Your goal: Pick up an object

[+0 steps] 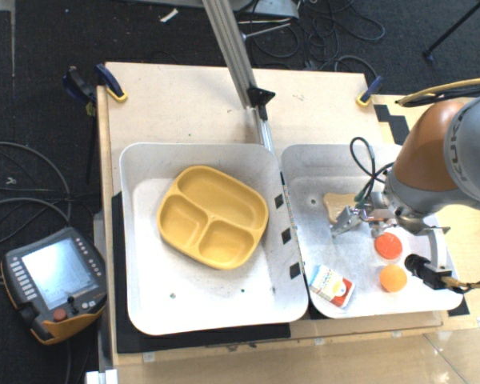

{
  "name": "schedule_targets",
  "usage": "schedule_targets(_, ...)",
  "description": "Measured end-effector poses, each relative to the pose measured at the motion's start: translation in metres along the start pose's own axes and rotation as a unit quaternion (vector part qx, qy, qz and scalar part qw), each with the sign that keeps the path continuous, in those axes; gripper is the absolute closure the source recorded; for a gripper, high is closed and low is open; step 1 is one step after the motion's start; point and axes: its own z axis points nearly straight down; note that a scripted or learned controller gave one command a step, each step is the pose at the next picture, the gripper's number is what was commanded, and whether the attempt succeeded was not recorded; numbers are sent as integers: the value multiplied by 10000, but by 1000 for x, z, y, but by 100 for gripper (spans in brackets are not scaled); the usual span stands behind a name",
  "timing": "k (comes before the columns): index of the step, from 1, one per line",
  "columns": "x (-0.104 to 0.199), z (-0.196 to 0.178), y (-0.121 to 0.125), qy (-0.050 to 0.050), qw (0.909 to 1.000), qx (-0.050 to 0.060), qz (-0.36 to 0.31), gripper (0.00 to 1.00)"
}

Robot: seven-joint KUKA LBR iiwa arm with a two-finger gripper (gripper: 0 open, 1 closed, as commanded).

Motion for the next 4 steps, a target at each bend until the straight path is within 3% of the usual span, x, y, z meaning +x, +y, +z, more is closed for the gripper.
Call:
schedule_targets(1,0,-13,1,-5,10000,-28,-2,100)
schedule_targets(3,4,-126,-10,-16,10000,-61,-11,100)
schedule_targets(4,4,-119,-9,-12,10000,-29,-12,100)
